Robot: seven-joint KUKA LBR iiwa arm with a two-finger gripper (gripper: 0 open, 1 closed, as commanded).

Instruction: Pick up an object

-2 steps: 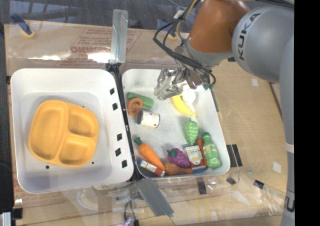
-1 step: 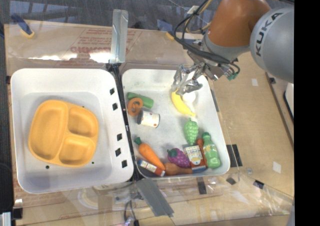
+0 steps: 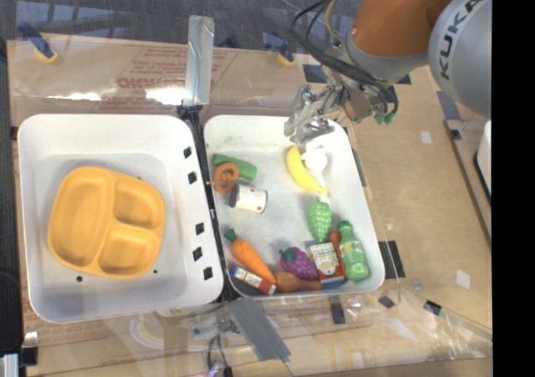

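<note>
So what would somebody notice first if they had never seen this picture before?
Probably the big orange-yellow plastic tray with three compartments, lying alone in the left white bin. Next, the grey robot arm with its orange band, whose gripper hangs above the top edge of the right white bin, close to a yellow toy banana among crowded toy foods.

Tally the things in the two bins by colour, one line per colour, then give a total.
Yellow: 2, divided plate and banana
Green: 3, grapes, bottle, green-and-orange piece
Orange: 1, carrot
Purple: 1, grape bunch
White: 1, small can
Red-labelled packs: 2, and
Total: 10
</note>
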